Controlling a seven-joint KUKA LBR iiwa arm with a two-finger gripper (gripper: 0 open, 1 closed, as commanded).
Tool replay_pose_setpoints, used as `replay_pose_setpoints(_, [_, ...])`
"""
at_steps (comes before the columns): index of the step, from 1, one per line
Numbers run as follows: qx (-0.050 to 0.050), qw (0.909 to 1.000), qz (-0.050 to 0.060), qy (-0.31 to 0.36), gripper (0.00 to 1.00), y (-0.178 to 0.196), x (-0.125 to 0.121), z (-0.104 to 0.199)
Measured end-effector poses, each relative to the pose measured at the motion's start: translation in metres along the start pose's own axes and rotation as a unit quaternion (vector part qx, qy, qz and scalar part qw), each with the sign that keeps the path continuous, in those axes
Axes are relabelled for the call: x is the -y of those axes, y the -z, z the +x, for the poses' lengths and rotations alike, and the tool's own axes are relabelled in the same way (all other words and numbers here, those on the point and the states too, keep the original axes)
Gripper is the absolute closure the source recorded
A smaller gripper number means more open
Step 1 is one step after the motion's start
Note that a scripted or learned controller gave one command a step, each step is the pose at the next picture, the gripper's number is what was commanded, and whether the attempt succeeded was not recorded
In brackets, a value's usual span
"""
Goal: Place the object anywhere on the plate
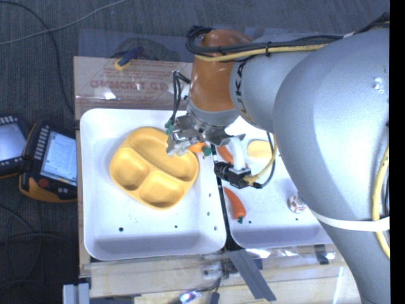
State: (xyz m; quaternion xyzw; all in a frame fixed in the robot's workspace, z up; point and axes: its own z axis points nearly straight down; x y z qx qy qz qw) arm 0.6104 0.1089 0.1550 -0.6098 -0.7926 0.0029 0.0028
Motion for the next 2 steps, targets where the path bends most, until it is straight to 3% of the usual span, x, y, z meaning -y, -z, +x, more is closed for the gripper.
replay_pose_setpoints(1, [0.000,0.9431,-0.002,0.332,1.00,0.0283,-0.0046,0.0492])
replay_pose_setpoints(2, [0.000,0.9431,-0.002,0.333,0.00,0.0282,-0.0045,0.0495])
